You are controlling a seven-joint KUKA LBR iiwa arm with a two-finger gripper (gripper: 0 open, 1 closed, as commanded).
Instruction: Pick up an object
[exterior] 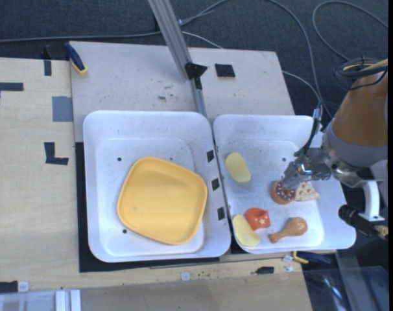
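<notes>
Camera count: one, fixed.
Position: above the bench [28, 173], at moderate height.
Facing: downward at a slant.
Coverage: left bin [96, 173] and right bin [261, 131] complete, dark floor beyond.
Arm [358, 122] entry: from right side of view.

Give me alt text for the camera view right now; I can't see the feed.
The gripper is down in the right bin, at a small brown round item beside a pale wedge. That bin also holds a pale yellow oval piece, a red piece, a drumstick-shaped toy. The left bin holds a yellow plate.
</notes>
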